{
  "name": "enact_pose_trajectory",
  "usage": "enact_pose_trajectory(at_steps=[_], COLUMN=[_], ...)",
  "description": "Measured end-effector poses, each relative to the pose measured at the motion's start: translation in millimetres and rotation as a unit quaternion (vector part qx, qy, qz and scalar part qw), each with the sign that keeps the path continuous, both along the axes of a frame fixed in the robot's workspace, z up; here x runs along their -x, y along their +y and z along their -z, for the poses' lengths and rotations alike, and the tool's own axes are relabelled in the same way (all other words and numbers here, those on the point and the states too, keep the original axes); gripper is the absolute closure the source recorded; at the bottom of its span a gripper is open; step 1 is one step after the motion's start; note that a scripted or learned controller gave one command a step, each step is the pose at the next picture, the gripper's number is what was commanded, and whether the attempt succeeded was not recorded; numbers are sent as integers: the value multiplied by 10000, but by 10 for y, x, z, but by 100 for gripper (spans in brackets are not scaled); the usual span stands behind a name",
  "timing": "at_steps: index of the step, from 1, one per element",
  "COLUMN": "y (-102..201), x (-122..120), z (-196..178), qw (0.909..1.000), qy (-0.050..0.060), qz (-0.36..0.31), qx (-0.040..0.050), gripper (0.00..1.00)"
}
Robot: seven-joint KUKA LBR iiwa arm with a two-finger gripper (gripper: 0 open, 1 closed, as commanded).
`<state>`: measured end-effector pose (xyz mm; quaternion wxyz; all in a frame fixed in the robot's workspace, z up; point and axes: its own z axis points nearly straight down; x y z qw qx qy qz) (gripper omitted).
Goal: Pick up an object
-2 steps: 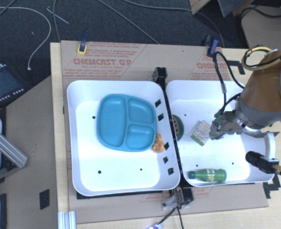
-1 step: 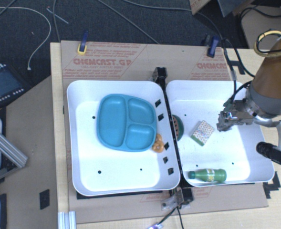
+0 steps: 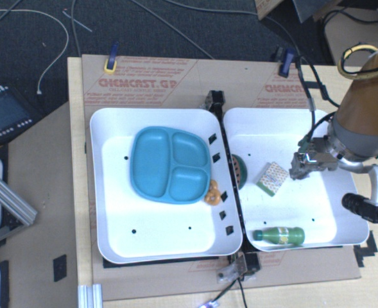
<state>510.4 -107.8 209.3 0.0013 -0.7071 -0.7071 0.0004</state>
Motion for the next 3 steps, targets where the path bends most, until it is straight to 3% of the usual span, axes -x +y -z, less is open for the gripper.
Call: enact_pose_trajectory(at_steps=[1, 3], y=[571, 1713], x=[-47, -37], z=[70, -184], qw=[10000, 10000], qy=[3, -19], qz=[-30, -36], qx=[-13, -9], gripper=[100, 100])
